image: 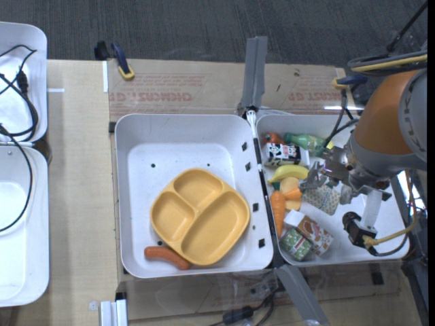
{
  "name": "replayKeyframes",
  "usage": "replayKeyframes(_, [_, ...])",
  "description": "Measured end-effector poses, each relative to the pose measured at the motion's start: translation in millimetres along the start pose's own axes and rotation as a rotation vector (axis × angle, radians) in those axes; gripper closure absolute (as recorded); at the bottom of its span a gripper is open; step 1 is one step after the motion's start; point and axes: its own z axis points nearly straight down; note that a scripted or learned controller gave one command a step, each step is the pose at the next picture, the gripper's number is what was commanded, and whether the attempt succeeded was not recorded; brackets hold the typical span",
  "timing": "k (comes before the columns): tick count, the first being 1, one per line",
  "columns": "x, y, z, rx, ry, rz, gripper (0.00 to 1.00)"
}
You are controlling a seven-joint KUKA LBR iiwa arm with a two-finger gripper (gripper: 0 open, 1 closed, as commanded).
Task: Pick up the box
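The hand (319, 176) is lowered into the right bin (391, 250); whether it is clenched cannot be told. The patterned box (322, 198) is seen just beneath it, beside the carrot (278, 211).

Left white bin (129, 182): a yellow three-compartment plate (200, 215) lies near the front, with an orange sausage (166, 255) touching its front-left edge. Right white bin (391, 244): a carrot (277, 211), a banana (288, 172), a black-and-white carton (282, 154) and a green bottle (304, 141) crowd its left side. A blue-and-yellow clamp (121, 60) rests on the worktop (75, 182) behind the bins.
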Motion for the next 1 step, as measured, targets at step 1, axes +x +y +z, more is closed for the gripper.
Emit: replayKeyframes(1, [-46.5, 53.0, -10.6, 0.001, -0.001, 0.073, 1.0])
